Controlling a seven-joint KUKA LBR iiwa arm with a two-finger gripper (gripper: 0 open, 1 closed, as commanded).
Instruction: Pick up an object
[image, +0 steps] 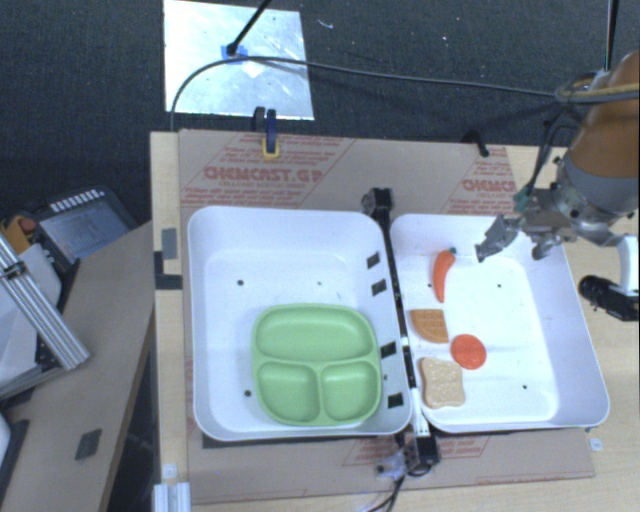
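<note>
Four foods are lying below-left of our gripper (518, 240); we are hovering it, fingers spread wide and holding nothing, nearest the carrot (442, 274), lining up a grasp.

Red letters are spelling "CHEMCAST GP" on the brown board (300, 165) lying under the bins, and again, harder to read, at its right corner.

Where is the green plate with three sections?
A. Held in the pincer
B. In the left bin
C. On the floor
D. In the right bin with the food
B. The green plate lies in the left bin, while the carrot and other food pieces lie in the right bin.
</note>
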